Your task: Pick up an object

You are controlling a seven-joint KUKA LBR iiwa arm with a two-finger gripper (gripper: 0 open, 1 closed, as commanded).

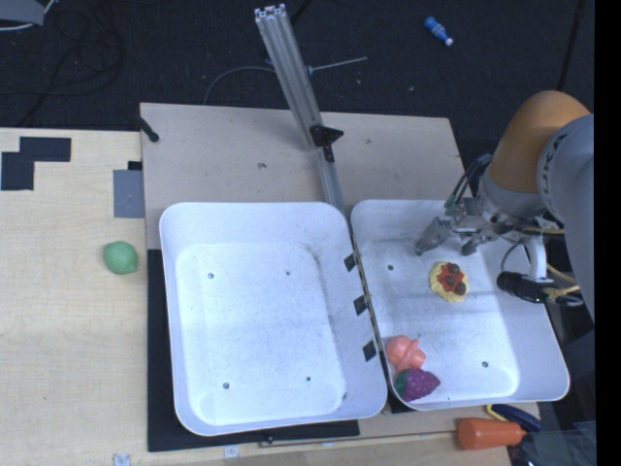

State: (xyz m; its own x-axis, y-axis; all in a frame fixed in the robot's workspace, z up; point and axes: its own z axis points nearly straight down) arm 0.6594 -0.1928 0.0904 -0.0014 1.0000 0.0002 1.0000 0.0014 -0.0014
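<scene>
The grey arm with its orange band (539, 129) reaches in from the right, and its two-finger gripper (448, 246) hangs over the far part of the right shallow white bin (543, 377). The fingers are spread apart and nothing is between them. Just below the gripper, near but not touching, a small round yellow object with red marks (448, 281) lies on the bin floor. At the near left corner of the same bin a pink soft-looking toy (405, 351) touches a purple bunch-shaped toy (419, 383). The left shallow white bin (184, 223) stands just beside. A green ball (120, 257) lies on the wooden bench (58, 357), well apart from the bins, and an orange object (485, 433) lies in front of the right bin
</scene>
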